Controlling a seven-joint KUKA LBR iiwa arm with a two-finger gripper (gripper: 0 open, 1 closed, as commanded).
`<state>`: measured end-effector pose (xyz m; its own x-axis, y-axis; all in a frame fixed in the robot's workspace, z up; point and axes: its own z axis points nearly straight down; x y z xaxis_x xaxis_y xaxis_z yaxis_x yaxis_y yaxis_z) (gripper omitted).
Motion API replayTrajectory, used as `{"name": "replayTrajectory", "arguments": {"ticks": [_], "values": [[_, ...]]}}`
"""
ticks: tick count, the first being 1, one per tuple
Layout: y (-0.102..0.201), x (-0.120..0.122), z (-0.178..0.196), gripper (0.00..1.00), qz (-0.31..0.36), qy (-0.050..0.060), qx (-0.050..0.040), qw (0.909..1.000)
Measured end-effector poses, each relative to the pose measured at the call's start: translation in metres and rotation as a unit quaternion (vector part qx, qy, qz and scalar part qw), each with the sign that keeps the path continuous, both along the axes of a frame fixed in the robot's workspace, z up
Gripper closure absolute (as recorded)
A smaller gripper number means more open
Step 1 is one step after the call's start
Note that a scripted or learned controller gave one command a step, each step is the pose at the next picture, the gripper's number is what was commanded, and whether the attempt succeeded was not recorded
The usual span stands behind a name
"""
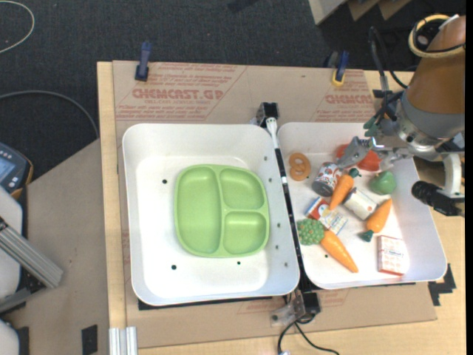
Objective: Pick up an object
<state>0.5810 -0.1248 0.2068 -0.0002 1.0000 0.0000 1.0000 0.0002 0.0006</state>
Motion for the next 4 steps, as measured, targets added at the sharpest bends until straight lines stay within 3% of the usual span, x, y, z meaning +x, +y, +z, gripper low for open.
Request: {"name": "replayTrajectory", "arguments": {"ticks": [1, 2, 3, 4], "values": [[0.025, -0.015, -0.126, 0.0, 0.0, 0.005, 0.0017, 1.0], [0.023, -0.013, -0.108, 1.0, -0.001, 0.0, 0.0, 1.0], [0.131, -0.087, -0.017, 1.0, 0.005, 0.0, 0.003, 1.0], [0.206, -0.078, -0.022, 1.0, 0.004, 0.0, 0.0008, 1.0]]}}
